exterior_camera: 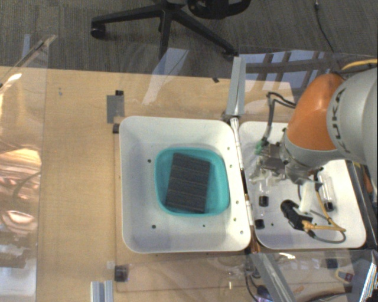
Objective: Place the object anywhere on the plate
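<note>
Hanging over the right bin, close to its left wall, the gripper sits under the grey arm and its orange band. The wrist covers it from above, so I cannot tell whether it is open or closed, and nothing can be seen held in it.

The block, a dark, ribbed, flat slab, lies well apart from it in the left bin. It rests flat on the teal plate, slightly turned and wholly inside the rim. Judged from that, the placing looks done already.

The block looks like foam or rubber: probably light, a little yielding and not fragile, and its ribs should keep it from slipping. If it must be taken up again, a hold across its narrower width near the middle seems best. Being thin and flat, it offers little height to catch.

The plate's raised rim runs close to the block's corners, so there is little room to come down beside them. The two touching bin walls and the metal post at their far end stand between gripper and plate. A chair base stands on the floor beyond the bench, out of the way.
</note>
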Tool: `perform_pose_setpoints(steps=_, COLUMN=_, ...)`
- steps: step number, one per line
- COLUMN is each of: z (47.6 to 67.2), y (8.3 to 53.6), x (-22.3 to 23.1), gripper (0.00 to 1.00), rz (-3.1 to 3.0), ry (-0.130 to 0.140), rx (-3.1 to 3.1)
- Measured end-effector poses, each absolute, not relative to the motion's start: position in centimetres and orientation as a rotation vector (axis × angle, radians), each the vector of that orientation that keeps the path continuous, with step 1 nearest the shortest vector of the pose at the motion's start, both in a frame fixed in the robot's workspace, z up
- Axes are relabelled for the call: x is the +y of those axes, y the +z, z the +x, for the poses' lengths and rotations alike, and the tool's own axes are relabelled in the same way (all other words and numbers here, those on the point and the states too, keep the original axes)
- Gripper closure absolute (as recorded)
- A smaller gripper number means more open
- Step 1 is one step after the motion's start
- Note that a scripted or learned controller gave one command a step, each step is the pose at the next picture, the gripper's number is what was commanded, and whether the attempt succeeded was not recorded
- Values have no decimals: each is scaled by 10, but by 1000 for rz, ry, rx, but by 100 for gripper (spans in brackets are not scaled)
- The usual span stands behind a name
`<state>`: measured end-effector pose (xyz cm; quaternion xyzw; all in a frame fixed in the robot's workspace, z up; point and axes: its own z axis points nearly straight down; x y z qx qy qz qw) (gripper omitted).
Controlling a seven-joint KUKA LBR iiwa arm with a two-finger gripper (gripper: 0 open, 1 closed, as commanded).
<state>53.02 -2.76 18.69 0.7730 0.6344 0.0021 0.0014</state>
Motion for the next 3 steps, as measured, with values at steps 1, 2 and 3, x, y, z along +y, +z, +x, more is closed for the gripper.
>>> perform_pose_setpoints(steps=1, z=530, y=187, x=-28, gripper=0, rz=2427, ry=7, rx=1990)
perform_pose_setpoints(steps=2, z=509, y=277, x=-57, gripper=0, rz=2451, ry=10, rx=1957)
perform_pose_setpoints(steps=3, z=544, y=438, x=-108, gripper=0, rz=2420, ry=13, rx=1985)
